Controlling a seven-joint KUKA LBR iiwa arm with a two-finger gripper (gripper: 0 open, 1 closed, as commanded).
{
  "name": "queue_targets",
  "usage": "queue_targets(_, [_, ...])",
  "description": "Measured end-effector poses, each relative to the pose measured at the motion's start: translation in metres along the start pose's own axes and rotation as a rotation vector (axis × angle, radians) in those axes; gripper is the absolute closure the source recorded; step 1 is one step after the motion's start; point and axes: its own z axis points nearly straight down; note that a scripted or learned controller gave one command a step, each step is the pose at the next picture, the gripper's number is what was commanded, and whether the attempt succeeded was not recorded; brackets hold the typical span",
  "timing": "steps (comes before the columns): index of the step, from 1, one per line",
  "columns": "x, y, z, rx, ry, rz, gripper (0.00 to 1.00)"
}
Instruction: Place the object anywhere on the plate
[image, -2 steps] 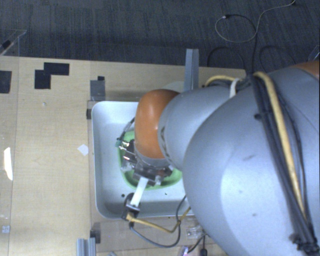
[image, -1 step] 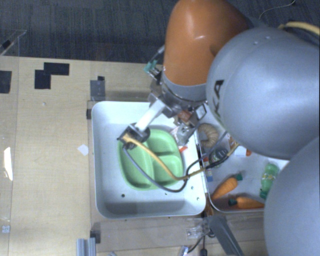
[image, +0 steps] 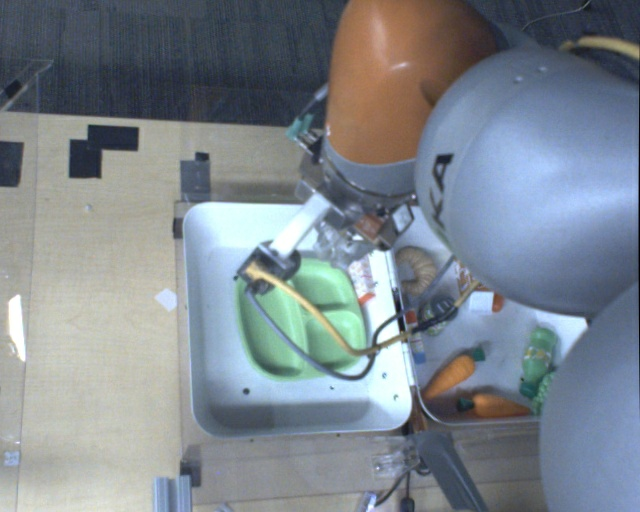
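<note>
plate (image: 300, 330): green, divided, sitting in the left bin (image: 215, 300)
gripper (image: 335, 245): hangs just over the plate's far edge, wrist blocks it, so grip and load are anyone's guess
object: probably under the wrist, can't pick it out
tip: let go low over a compartment, clear of the cables (image: 320, 330)
hidden: the arm covers much of the right bin (image: 450, 412); carrots (image: 470, 385) and a green bottle (image: 538, 355) peek out

lettering on my arm
the only readable marks are dark letters, "ka", on my grey arm casing (image: 520, 170); the rest is cut from view.
</note>
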Motion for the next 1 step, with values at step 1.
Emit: queue_targets(1, [-0.0041, -0.0080, 0.0877, 0.003, 0.001, -0.023, 1.00])
